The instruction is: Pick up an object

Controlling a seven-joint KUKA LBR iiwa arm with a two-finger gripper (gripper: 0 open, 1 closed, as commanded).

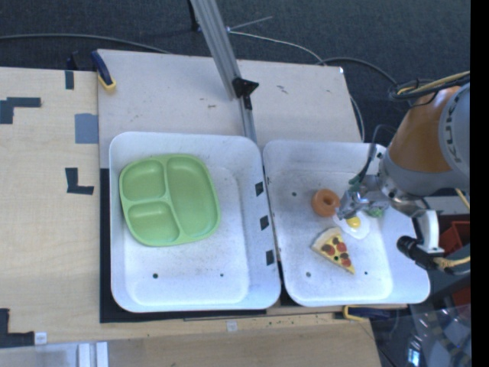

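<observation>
Dark carpet round the bench. Right bin has a donut, pizza and egg; claw sits low over the egg, likely lining up. Can't tell its grip.

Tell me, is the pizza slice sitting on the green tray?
No, the pizza slice lies in the right bin, the green tray in the left.

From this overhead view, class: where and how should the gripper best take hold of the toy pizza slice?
Probably across the pizza slice near its wide crust end, coming straight down from above. It lies flat in the right bin, apart from the orange ring, its straight sides free for the fingers.
</observation>
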